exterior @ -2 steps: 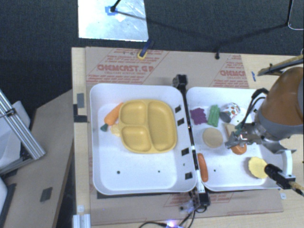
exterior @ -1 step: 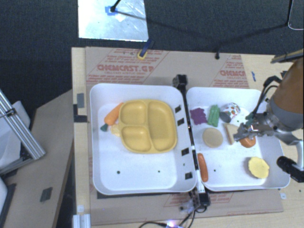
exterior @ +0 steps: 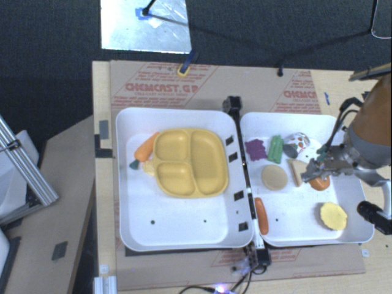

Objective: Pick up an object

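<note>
We see the claw low in the right bin, its tips at a small orange object, beside a tan wedge; we cannot tell whether it is gripping anything. The left bin holds a yellow divided plate and a carrot.

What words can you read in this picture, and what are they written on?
"CHEMCAST GP" in red, on the brown sheet under the bins, behind the left bin.
The same red print on the sheet behind the right bin: too blurred to read for sure.
More red print at the sheet's front edge: too small to read.
The toy food and the yellow tray: no words to be seen.
</note>
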Robot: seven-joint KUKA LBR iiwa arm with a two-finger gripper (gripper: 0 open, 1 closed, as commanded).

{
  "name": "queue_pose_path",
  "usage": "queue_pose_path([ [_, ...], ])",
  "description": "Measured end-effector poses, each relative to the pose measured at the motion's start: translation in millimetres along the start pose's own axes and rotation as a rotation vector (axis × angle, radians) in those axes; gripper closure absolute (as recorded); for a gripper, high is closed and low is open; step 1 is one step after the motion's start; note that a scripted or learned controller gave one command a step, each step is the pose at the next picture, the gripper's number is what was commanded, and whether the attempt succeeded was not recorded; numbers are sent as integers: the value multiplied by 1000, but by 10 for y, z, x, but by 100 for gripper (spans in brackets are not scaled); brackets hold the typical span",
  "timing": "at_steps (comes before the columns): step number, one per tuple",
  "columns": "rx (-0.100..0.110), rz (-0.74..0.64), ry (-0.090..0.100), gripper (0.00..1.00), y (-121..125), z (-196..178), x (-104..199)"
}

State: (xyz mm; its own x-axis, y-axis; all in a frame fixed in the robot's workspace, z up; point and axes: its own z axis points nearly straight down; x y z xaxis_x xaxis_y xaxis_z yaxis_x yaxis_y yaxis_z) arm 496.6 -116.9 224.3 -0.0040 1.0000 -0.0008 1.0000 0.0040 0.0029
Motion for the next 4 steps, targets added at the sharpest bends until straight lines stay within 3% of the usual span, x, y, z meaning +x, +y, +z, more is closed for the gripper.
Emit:
queue_pose_path([
  [2, -2, -5, 1, 100, 943, -17, 670],
  [4, -1, -3, 1, 100, 1609, 66, 1149],
])
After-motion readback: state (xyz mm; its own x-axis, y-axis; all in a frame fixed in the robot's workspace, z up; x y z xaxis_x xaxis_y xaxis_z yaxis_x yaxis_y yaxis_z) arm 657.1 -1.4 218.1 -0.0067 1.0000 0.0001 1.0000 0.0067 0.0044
